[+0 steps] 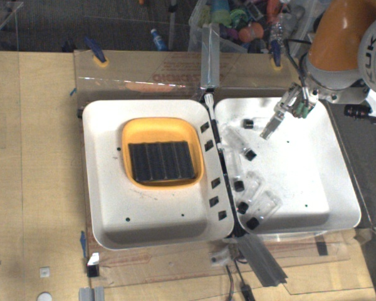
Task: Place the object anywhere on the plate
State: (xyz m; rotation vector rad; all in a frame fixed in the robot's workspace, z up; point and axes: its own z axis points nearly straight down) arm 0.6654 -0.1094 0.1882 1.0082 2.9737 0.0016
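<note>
A yellow plate [130, 132] with rounded corners lies in the left bin [100, 199]. A dark ridged rectangular object [161, 162] rests flat on the plate, covering most of its middle and front. My gripper [266, 132] hangs over the back part of the right bin [319, 180], pointing down and to the left, far from the plate and the object. Nothing shows at its tip.
Several clear plastic pieces with small black parts [250, 168] lie along the left side of the right bin. The raised divider [214, 162] with black tabs separates the bins. A box of colourful toys [250, 5] stands behind the bench.
</note>
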